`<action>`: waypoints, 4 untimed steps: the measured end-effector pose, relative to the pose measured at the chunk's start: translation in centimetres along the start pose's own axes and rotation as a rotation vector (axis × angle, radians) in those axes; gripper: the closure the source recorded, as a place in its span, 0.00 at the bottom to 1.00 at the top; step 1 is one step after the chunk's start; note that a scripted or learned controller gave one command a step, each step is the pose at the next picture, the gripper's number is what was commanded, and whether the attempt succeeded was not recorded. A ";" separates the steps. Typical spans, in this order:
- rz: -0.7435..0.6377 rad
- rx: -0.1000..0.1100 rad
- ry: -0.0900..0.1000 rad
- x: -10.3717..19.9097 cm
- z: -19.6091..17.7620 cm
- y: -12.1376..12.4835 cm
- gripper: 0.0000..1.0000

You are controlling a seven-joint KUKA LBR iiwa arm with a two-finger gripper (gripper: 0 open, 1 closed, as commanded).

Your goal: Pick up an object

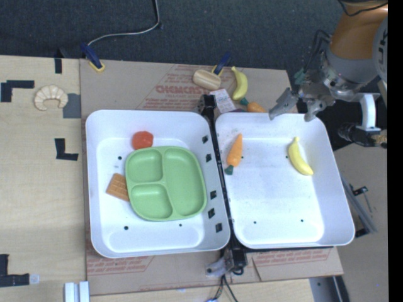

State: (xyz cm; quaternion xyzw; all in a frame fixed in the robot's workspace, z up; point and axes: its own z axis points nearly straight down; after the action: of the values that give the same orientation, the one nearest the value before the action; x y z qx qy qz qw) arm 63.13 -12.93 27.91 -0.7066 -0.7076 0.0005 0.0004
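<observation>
The right bin (283,231) holds a yellow banana (300,157) near its right side and an orange carrot (233,151) near its left wall. My gripper (295,109) hangs above the bin's far right edge, up and slightly left of the banana. Its two fingers are spread apart with nothing between them. The left bin (101,168) holds a green divided plate (166,182), a red tomato-like piece (142,139) behind the plate and a tan cracker (118,187) tucked at the plate's left.
Behind the bins on the cardboard lie a second banana (239,83), a bread roll (206,78), a small packet (221,99) and an orange piece (255,107). A croissant (51,97) sits on the bench at far left. A cable (135,30) runs across the back.
</observation>
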 end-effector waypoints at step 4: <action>-0.001 -0.004 0.000 -4.9 10.8 2.9 1.00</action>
State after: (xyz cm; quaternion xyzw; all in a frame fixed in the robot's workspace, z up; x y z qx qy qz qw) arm 66.05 -17.85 17.06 -0.7062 -0.7080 -0.0009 -0.0008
